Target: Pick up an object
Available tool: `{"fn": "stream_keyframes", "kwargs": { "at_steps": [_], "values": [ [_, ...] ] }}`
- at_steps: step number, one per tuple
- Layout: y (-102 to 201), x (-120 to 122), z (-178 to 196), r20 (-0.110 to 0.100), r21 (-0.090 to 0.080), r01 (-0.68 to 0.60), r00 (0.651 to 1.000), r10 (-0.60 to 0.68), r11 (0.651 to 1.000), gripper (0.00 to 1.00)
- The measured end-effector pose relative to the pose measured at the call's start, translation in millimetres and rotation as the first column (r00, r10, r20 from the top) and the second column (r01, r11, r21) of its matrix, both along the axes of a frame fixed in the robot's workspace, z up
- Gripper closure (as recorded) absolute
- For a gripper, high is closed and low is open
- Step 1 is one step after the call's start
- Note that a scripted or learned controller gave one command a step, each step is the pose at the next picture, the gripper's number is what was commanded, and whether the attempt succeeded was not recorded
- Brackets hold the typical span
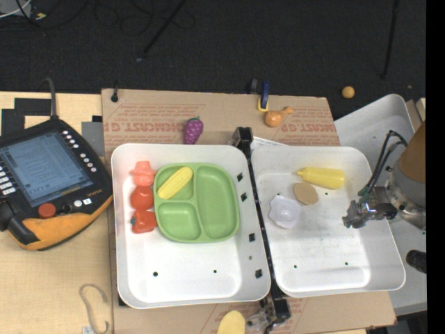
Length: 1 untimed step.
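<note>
While over right bin (327,277) edge; gripper (356,216) | near yellow bottle (321,177)

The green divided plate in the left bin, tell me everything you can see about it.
The green divided plastic plate is a rounded rectangle with three compartments: two smaller ones on the left and one long one on the right. It lies flat in the upper middle of the left white bin. A yellow toy corn cob lies tilted in its upper-left compartment. Red and pink toy pieces sit against its left edge.
</note>
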<state>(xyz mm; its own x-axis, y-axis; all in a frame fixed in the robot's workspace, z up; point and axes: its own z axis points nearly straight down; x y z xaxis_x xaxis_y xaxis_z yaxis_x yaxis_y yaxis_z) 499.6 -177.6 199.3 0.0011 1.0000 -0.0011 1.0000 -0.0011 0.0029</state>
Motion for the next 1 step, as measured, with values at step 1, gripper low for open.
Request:
{"fn": "stream_keyframes", "kwargs": {
  "at_steps": [1],
  "values": [
    [-1.2, 0.5, 29.9, -0.001, 0.001, -0.001, 1.0, 0.001, 1.0, 1.0]
  ]
}}
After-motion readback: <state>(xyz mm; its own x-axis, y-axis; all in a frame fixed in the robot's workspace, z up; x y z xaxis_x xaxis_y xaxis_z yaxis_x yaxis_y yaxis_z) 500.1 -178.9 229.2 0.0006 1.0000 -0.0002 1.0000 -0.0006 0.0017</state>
